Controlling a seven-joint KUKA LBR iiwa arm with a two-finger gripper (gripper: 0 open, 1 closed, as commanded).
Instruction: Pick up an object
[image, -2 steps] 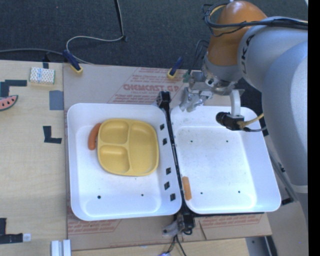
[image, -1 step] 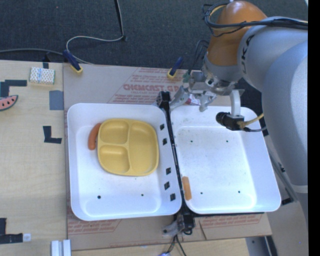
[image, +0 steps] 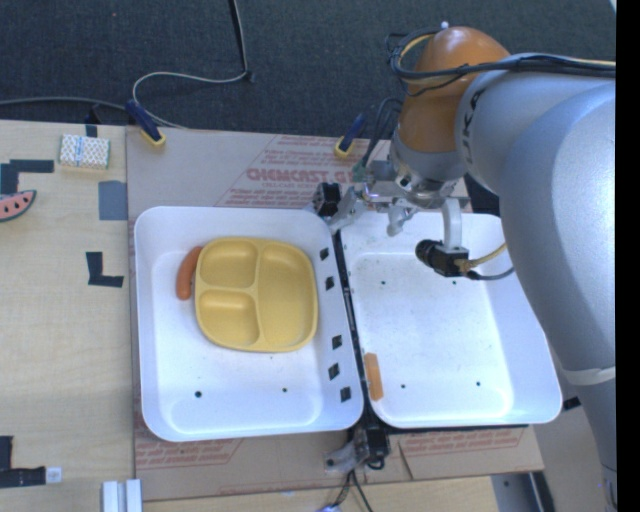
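- Camera view, from above the bench: our claw (image: 400, 215) hangs over the far edge of the right bin (image: 520, 400), near the wall shared with the left bin (image: 160, 400); we cannot tell how it is set or whether it has hold of anything.
- We judge a miss likely: the nearest target, a small orange stick (image: 373, 376), lies tight against that wall, where a descending claw could strike the rim.
- That stick sits well nearer the camera than the claw; the yellow plate (image: 256, 294) and sausage (image: 185, 274) lie off to its left.
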